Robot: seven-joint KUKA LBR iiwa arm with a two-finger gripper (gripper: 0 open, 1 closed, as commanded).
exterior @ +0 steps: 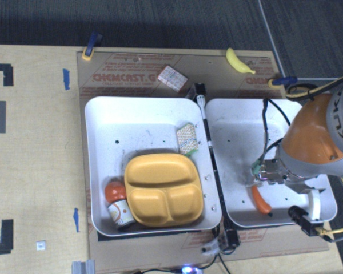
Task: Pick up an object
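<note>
A small orange carrot (261, 200) lies near the front of the right bin (234, 124). My gripper (263, 174) hangs just above the carrot's upper end, under the arm's orange band (311, 136). The left bin (103, 130) holds a large yellow compartment tray (162, 188). A red-orange round object (115, 191) and a small white-and-orange can (120, 213) sit at the tray's left. A patterned packet (187, 138) leans near that bin's right wall.
A yellow banana (239, 61) and a small patterned box (171, 77) lie on the cardboard behind the bins. Blue clamps (91, 44) hold the cardboard's back corners. Black cables (271, 119) trail over the right bin.
</note>
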